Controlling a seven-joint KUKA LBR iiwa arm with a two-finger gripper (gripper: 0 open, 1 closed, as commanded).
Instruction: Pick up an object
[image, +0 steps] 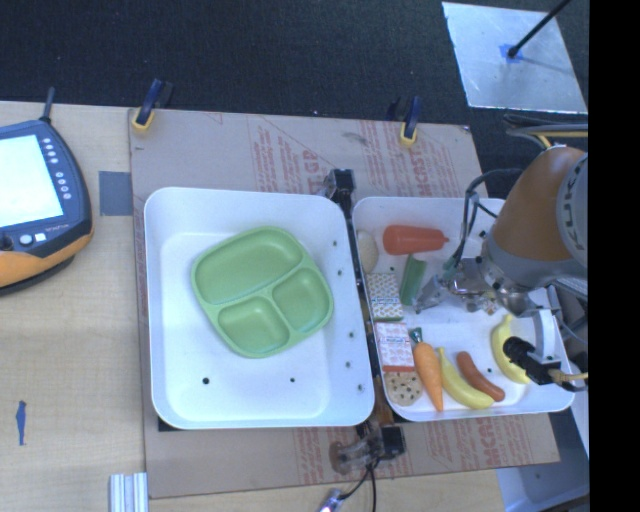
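Toys at the front of the right bin (560, 405) lie untouched: a carrot (429, 374), a banana (462, 384) and a sausage (480, 375) side by side, with flat snack packets (395, 350) to their left. Further in, the gripper (452, 290) hangs low just beside a green piece (412, 279), nothing visibly between its tips (whether they are spread or pressed together I cannot tell). Beyond sits an orange-red pepper (414, 239). Judging by this, no pick is made yet; grasp and lift remain.

Glossy white plastic bins (170, 300) sit on matt brown cardboard (290, 150) over pale wood bench (60, 380).
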